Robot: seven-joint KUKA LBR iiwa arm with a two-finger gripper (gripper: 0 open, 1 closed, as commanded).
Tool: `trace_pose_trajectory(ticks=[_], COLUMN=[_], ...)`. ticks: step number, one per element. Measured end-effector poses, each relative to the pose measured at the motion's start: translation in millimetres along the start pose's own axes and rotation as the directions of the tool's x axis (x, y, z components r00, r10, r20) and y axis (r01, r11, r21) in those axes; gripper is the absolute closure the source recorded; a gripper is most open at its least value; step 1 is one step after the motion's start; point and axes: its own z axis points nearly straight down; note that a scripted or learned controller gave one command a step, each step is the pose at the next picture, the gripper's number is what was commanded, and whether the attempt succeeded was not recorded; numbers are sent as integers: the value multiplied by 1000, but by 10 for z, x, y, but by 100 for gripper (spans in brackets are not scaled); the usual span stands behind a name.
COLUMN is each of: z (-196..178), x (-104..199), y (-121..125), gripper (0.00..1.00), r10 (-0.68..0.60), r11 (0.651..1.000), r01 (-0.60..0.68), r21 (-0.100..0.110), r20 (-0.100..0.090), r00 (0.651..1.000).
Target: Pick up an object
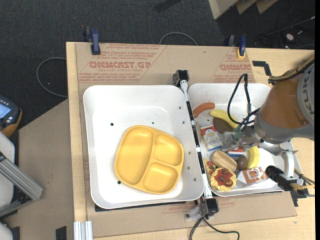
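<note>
Crowding the right bin (260, 90) are a sausage (204, 107), banana (222, 117), hot dog (223, 160) and pizza (222, 178). The hand (239, 140) is lowered among them; its state cannot be told. A yellow tray (149, 158) is seen in the left bin (100, 104).

The bench (80, 134) is a pale wooden board with red lettering printed along its twelve o'clock edge, standing on dark carpet. Two blue clamps (93, 40) grip that far edge, one toward eleven o'clock and one toward one o'clock. Two shallow white bins sit directly on it, touching side by side: the left bin (100, 114) fills the centre and nine o'clock side, the right bin (260, 90) the three o'clock side. A black clip (180, 76) sits at their seam at twelve o'clock, another (209, 207) at six o'clock
</note>
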Motion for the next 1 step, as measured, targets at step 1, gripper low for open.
trace_pose_trajectory(ticks=[1], z=[-954], x=[809], y=[93], gripper=[100], r10=[-11], r11=[1000], r01=[11], r21=[-6], r20=[-2], r00=[1000])
